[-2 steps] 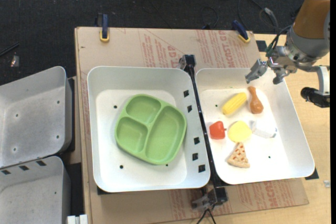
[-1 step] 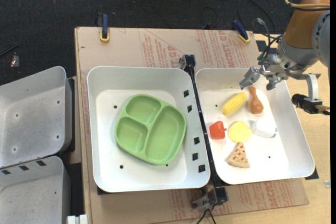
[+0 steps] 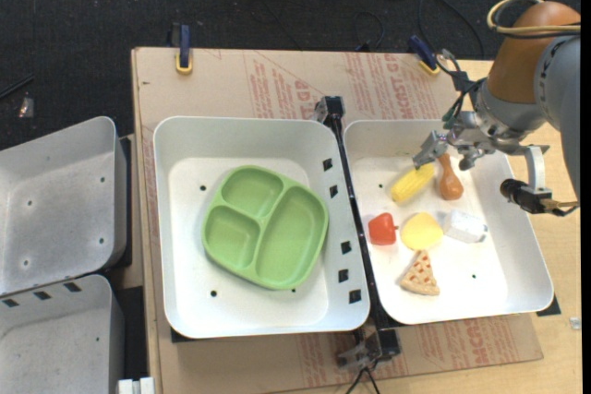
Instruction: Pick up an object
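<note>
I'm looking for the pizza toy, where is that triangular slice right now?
In the camera view, the triangular pizza slice lies in the right white bin, toward its near edge, just below the round yellow toy.

Two bins (image 3: 175, 198), one green plate (image 3: 266, 226), perhaps six toy foods (image 3: 420, 232).

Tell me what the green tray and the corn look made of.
Green tray: likely moulded plastic, matte to satin, judging by its even colour and soft rounded dividers. Corn: probably toy plastic or rubber, uniformly yellow and smooth; too small to tell which.
</note>
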`<action>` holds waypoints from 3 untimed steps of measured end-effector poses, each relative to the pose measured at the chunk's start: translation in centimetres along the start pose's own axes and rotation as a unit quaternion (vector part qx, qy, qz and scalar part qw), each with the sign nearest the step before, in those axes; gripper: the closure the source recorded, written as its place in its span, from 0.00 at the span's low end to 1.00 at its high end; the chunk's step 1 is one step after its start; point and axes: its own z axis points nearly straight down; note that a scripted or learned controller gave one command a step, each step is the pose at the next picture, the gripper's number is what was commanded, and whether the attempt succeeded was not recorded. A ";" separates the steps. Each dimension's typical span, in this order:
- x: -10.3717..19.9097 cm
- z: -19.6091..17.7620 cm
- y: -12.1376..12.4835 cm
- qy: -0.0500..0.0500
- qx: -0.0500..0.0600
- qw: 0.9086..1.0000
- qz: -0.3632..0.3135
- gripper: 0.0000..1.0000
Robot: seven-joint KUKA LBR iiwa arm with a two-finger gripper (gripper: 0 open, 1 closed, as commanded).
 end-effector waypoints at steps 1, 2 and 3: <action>0.1 3.0 0.0 0.000 0.000 1.000 -0.001 0.00; 0.1 1.7 0.1 -0.001 -0.002 1.000 -0.002 1.00; 1.1 -3.5 0.0 0.000 -0.003 1.000 -0.002 1.00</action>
